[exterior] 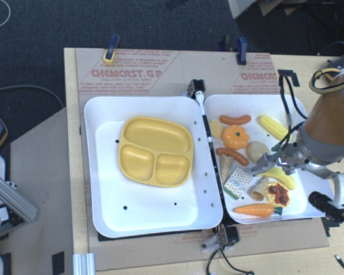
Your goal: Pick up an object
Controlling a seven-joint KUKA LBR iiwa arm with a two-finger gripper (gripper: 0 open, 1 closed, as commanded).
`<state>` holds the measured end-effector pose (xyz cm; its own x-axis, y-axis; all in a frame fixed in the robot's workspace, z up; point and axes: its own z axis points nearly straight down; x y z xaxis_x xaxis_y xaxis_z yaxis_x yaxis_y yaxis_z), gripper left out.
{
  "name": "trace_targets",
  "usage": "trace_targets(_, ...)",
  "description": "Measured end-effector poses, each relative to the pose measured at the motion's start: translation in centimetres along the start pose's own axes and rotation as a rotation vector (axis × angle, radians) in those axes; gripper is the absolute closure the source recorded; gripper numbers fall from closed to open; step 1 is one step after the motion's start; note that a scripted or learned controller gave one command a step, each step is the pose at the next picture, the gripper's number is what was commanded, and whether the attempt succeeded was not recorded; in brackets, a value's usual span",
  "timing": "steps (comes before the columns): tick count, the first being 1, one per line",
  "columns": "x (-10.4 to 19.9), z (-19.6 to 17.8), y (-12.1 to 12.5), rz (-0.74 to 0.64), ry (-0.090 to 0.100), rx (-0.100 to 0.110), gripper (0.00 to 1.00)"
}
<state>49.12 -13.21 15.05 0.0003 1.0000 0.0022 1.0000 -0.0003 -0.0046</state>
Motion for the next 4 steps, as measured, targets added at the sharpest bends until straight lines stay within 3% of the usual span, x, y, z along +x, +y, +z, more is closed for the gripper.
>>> trace_targets(1,0.0,6.0,0.5,0.001,0.001,-0.003,0.00)
trace_targets(2,0.1,6.2,0.7,-0.001,0.002,-0.006,0.00)
trace_targets(3,0.1,5.0,0.9,-0.001,0.002,-0.014,1.00)
trace_targets(4,-0.8,-0.9,1.0,0.000,-0.005,-0.011,1.00)
